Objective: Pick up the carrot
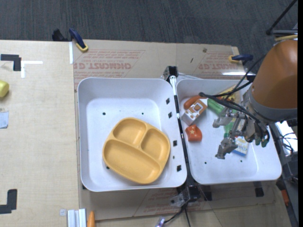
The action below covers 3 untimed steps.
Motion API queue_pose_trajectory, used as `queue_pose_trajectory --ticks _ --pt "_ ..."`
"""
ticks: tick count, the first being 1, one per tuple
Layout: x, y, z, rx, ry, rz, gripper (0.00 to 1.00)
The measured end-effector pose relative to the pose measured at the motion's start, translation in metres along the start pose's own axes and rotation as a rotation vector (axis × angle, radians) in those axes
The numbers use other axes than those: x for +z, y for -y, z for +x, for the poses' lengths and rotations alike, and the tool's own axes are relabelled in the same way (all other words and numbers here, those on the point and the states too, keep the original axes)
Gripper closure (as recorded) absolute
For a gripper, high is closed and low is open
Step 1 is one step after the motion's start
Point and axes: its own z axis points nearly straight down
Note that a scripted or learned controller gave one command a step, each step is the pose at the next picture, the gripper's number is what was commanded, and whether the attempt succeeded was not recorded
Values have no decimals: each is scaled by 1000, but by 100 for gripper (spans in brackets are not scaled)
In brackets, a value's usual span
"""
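The carrot (191, 101) is an orange piece lying at the back left of the right bin (265, 171), partly covered by a small white and orange box (194, 111). A green piece (215, 106) lies just to its right. My gripper (223, 136) hangs over the middle of the right bin, to the right of the carrot and nearer the front. Its two grey fingers (226, 149) stand apart and nothing shows between them. The gripper is not touching the carrot.
A red round fruit (193, 134) lies left of the gripper by the bin's left wall. A blue and white packet (241, 148) sits under the wrist. The left bin (90, 141) holds a yellow divided plate (136, 149). Cables hang around the wrist.
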Motion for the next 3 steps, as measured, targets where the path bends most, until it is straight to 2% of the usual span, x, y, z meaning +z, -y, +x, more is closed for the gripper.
queue_pose_trajectory --ticks 1,2,3 --pt "60 -81 15 137 -4 0 0" --pt "-110 -124 -32 -154 2 -1 0" --pt "-59 -200 11 -564 -2 -3 0"
